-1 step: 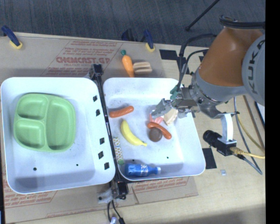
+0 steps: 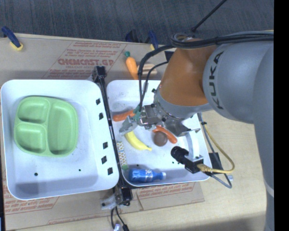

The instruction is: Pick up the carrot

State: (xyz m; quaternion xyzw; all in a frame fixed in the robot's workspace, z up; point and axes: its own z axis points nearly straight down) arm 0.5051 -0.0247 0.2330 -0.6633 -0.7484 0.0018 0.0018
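The carrot (image 2: 121, 115) lies in the right bin (image 2: 116, 91), near its left wall, pointing across the bin toward the gripper (image 2: 130, 123). The gripper hangs just beside the carrot's right end. From this angle I cannot tell whether it is open or closed, and nothing is visibly held in it.

To do this step well, the gripper should probably centre over the carrot's middle, turn to close across its narrow width, and stay clear of the bin wall and the banana (image 2: 137, 141) just below.

By count:
- One more orange piece, a green-topped carrot (image 2: 131, 67), on the cardboard sheet (image 2: 82, 57) behind the bin
- One banana
- One brown round item (image 2: 159, 139)
- One orange-red piece (image 2: 166, 134)
- One blue bottle (image 2: 144, 175)
- Two bins, the left bin (image 2: 9, 177) holding one green divided plate (image 2: 45, 125)
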